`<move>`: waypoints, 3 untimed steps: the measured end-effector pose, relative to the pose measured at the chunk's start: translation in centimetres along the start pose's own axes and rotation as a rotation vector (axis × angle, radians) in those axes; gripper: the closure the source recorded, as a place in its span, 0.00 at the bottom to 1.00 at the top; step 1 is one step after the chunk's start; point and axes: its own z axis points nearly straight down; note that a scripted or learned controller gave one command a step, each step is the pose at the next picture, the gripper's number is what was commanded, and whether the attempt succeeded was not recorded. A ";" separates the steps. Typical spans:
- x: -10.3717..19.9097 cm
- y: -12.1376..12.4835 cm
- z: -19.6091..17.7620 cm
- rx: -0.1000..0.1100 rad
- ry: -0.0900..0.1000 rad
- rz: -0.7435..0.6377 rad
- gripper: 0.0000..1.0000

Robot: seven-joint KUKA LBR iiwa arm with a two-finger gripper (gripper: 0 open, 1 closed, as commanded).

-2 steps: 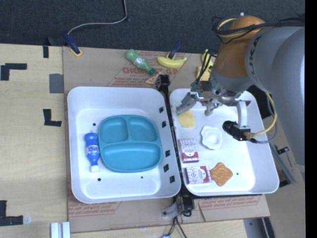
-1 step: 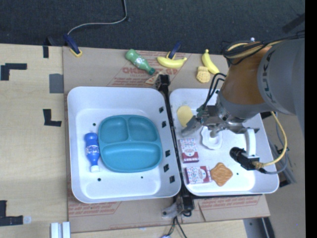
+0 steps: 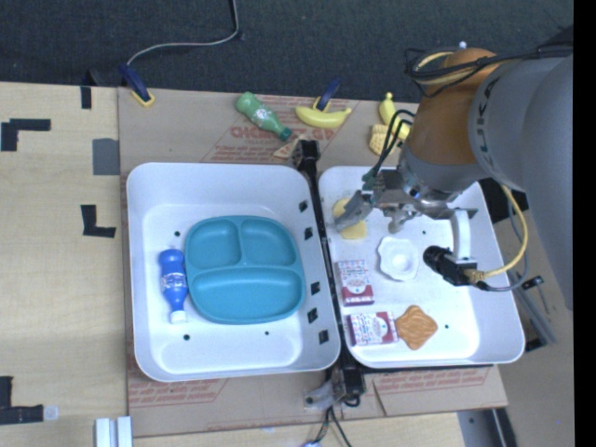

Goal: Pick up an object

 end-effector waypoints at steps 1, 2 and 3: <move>-0.3 2.4 0.0 0.000 0.000 -0.001 0.00; -0.1 4.6 0.0 0.000 0.000 -0.001 0.00; 0.4 -1.5 0.0 0.001 -0.001 0.001 0.00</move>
